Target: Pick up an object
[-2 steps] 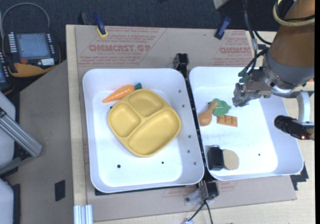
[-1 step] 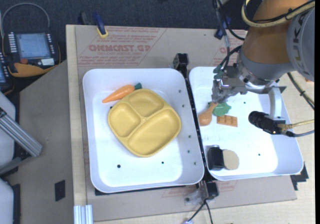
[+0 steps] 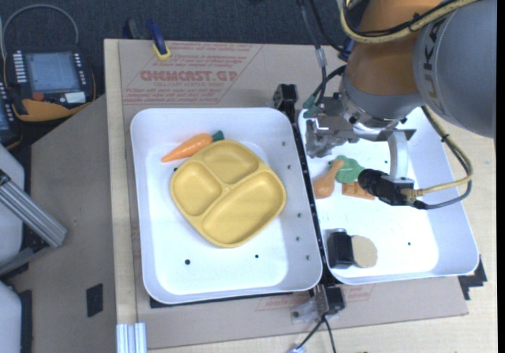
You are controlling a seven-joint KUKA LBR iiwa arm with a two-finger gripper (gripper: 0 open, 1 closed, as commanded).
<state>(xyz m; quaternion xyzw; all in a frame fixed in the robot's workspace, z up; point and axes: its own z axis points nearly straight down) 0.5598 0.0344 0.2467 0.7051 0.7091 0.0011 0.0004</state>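
My gripper hangs over the far-left part of the right bin, under the grey and orange arm. Just below it lie a tan drumstick-shaped toy, a green piece and a small orange piece, close together. Nothing shows as held. A black block and a tan round piece sit side by side near the bin's front-left corner. In the left bin an orange carrot lies against the far edge of a yellow divided plate.
A black plug on a yellow cable hangs from the arm over the right bin's middle. The ridge between the bins runs right beside the gripper. A hand-held control pendant rests off the bench at far left.
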